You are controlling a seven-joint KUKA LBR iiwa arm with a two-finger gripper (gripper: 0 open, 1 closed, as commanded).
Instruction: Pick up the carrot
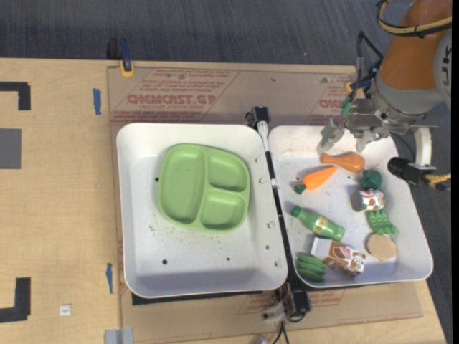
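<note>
None of the job is done: the carrot [318,178] is lying in the right bin [423,253], and the gripper [349,134] is hanging released just above it.

A: How crowded is it around the carrot [318,178]?
B: Drumstick [343,162] sits just beyond it on the far side, bottle [318,224] nearby on the near side. Left of it, toward the bin wall [276,185], looks bare.
A: Right side?
B: Small toys stacked along the right edge.
</note>
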